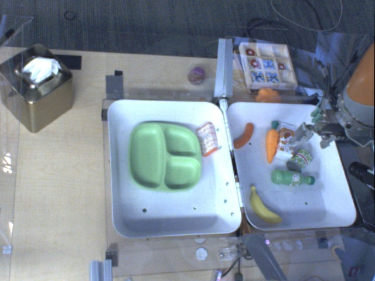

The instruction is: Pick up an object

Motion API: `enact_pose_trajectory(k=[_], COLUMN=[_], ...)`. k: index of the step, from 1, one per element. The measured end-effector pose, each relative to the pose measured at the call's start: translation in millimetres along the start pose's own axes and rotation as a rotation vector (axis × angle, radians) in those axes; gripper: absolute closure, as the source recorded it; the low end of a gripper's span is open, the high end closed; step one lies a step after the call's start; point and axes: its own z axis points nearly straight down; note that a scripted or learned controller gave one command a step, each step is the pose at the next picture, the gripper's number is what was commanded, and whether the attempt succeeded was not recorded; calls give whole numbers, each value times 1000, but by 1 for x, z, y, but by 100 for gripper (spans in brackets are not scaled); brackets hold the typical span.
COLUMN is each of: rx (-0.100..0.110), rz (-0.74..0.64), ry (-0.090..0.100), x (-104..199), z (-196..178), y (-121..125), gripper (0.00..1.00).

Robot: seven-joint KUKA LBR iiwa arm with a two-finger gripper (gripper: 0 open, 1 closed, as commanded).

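Left bin [117, 215]: green tray [165, 156] centred, packet [207, 139] at its 2 o'clock edge. Right bin [340, 212]: sausage [243, 134] at 10, carrot [270, 144] beside it, bottle [292, 178] centre, can [302, 158] just above, banana [263, 206] at 7. Gripper [306, 131] at 2 o'clock over the bin, fingers spread apart, grasping nothing.

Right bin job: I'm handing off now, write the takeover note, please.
Tool: over the right bin's upper right area, nothing visibly between its fingers; open or shut can't be told.
Right bin holds: carrot, sausage, banana, green bottle, small can and a white packet just below the tool.
Left bin: green divided tray, snack packet.
Done: no pick visible.
Left: grasp and lift one object; the can or packet looks nearest.
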Motion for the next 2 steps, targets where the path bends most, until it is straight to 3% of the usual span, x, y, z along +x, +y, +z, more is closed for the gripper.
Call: enact_pose_trajectory(k=[1, 2], rx=[-5, -8], rz=[184, -16], ry=[-1, -1], x=[21, 43], z=[121, 153], y=[44, 70], gripper=[0, 0])
